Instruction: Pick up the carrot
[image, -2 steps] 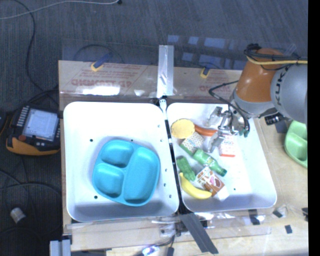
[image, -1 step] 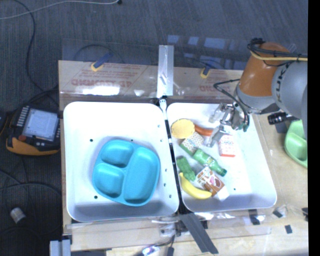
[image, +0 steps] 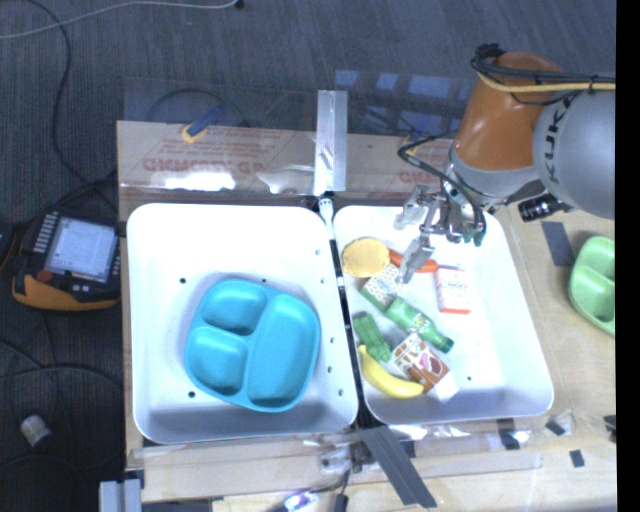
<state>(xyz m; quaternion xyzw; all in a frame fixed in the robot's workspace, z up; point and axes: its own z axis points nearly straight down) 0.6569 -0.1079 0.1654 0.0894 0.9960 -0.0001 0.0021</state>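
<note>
The gripper (image: 420, 252) hovers over the carrot (image: 424, 265), upper right bin (image: 520, 300); jaw state: cannot tell. Best to straddle the carrot, clear of the yellow round (image: 365, 257).

Two white bins (image: 150, 300) sat on the bench (image: 530, 300), one blue divided tray (image: 252, 345) well left of the tool (image: 432, 228), and one carrot (image: 420, 264), one banana (image: 390, 380) and one green bottle (image: 412, 318) just below it.

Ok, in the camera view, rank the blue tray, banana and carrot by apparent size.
1. blue tray, largest by far
2. banana
3. carrot, though the gripper partly covers it, so its rank below the banana is unsure
</note>
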